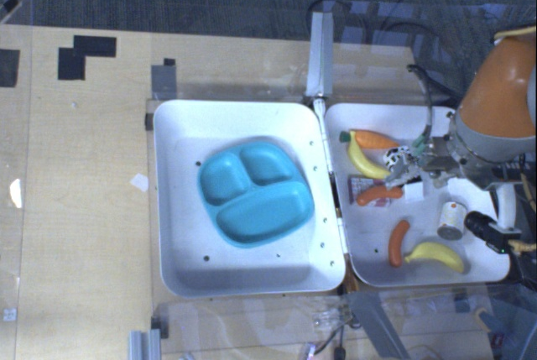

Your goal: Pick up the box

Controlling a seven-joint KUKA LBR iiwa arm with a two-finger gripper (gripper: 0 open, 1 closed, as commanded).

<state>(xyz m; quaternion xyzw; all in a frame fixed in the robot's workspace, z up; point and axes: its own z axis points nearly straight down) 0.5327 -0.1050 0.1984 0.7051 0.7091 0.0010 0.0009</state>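
Observation:
The box (362,185) is a small flat white pack with dark print. It lies near the left wall of the right bin (495,274), partly covered by an orange sausage (379,195). My gripper (403,170) hangs low over the middle of that bin, just right of the box and above the sausage. Nothing shows as held in it. The arm's orange band (503,94) fills the upper right.
A yellow banana (366,160) and a carrot (375,139) lie behind the box. A white can (452,220), a second banana (436,255) and another sausage (398,242) sit at the bin's front. The left bin (176,266) holds a blue divided plate (254,191).

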